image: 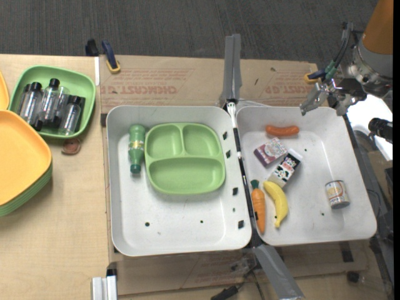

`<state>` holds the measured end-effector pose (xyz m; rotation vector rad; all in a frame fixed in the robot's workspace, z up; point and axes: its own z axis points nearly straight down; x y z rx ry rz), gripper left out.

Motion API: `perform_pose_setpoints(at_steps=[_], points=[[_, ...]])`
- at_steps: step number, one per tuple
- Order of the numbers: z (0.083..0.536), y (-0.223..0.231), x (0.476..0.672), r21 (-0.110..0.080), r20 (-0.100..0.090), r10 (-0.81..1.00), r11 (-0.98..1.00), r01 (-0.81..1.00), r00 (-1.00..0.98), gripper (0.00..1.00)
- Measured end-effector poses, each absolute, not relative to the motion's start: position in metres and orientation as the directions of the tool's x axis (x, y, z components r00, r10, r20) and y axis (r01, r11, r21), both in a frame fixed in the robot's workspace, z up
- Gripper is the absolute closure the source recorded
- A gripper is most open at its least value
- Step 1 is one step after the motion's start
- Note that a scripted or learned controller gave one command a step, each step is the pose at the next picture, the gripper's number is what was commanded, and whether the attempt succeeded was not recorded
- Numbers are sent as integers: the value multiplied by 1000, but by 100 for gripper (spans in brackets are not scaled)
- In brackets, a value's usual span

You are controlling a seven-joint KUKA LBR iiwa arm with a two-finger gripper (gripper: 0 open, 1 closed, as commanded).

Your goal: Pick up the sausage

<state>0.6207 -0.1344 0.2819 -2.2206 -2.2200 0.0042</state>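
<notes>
In the right bin point(359, 224), a carrot point(258, 206), banana point(277, 200) and can point(337, 194) lie nearest; beyond two small packets, the sausage point(282, 130) rests near the far wall. The gripper point(320, 99) hovers above the far rim, well apart from it; its opening cannot be told.

My bench point(56, 249) is bearing two white bins point(181, 230), a green tray of bottles point(53, 102) and stacked orange plates point(22, 161) along its left edge.
</notes>
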Motion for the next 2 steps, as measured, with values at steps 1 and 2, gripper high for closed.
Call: perform_pose_setpoints(at_steps=[1, 2], points=[[242, -133, 651, -2, -1, 993, -119, 993, 119, 0], [219, -129, 659, -3, -2, 994, -106, 994, 106, 0]])
